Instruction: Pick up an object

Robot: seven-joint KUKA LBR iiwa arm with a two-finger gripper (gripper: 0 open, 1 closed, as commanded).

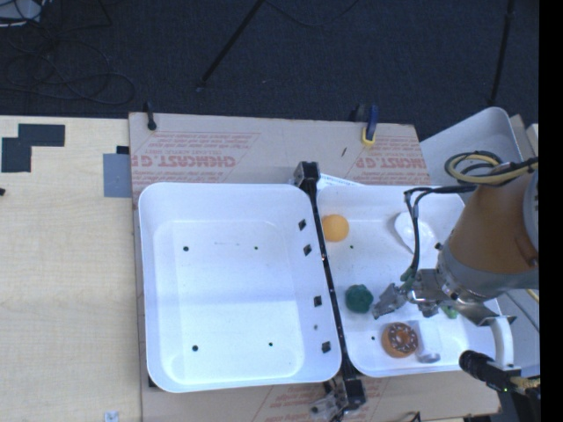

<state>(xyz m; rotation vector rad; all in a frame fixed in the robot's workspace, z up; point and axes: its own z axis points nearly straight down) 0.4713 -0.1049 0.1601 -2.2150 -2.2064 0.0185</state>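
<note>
The arm (493, 236) has a wide orange band above a grey wrist. Black cables loop over it. The gripper (393, 299) is grey metal.

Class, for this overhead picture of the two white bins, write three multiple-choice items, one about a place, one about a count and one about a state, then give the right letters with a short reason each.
1. Where does the round orange ball lie?
A. in the left white bin
B. in the right white bin, near the divider between the bins
C. on the cardboard sheet behind the bins

2. How many small round things, orange, green or brown, lie in the right white bin?
A. one
B. three
C. five

3. How does the dark green lumpy object stand to the gripper?
A. lifted clear of the bin
B. resting on the bin floor beside the gripper
C. lying in the left bin

Answers:
1 B: the ball sits just right of the divider.
2 B: ball, green object and round brown ringed disc.
3 B: it rests on the white floor, just left of the gripper.
</note>
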